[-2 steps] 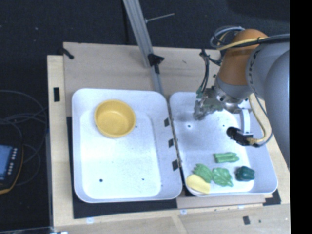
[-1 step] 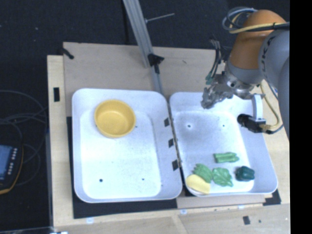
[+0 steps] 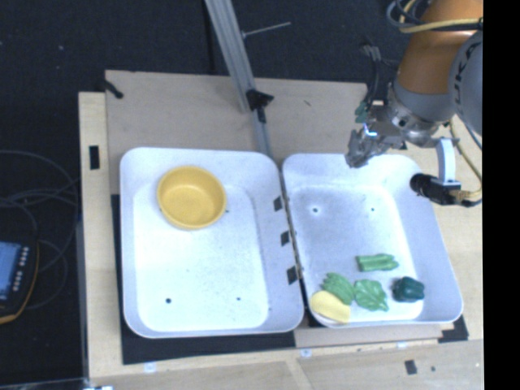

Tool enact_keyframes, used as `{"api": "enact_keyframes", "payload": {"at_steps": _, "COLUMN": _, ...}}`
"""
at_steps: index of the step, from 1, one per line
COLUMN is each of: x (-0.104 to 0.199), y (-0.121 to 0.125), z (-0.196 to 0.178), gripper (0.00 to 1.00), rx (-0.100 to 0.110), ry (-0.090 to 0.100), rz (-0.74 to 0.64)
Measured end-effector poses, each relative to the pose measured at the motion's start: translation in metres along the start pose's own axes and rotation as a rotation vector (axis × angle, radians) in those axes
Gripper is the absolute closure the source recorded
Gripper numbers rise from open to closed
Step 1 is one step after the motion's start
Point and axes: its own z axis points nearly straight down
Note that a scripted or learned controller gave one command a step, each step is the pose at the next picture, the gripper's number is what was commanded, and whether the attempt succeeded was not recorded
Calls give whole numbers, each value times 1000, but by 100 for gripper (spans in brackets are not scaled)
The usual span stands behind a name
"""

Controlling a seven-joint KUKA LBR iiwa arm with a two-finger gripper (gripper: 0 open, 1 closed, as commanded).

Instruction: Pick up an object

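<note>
Camera view: grey two-finger gripper (image 3: 360, 154) above the far rim of the shallow white right-hand bin (image 3: 341, 218); jaw state cannot be told. Near rim: soft pale-yellow lump (image 3: 329, 305), three leafy green toys (image 3: 357, 291), dark-green piece (image 3: 408, 288). Advice: descend squarely over one isolated item, probably the dark-green piece.

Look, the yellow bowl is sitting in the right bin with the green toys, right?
Not quite. The camera view shows the yellow bowl in the left bin, alone. The green toys lie in the right bin.
</note>
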Motion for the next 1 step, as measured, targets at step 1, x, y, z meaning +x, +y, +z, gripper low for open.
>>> {"api": "enact_keyframes", "payload": {"at_steps": 1, "x": 50, "y": 5, "z": -8, "gripper": 100, "rx": 4, "ry": 1, "rz": -4}}
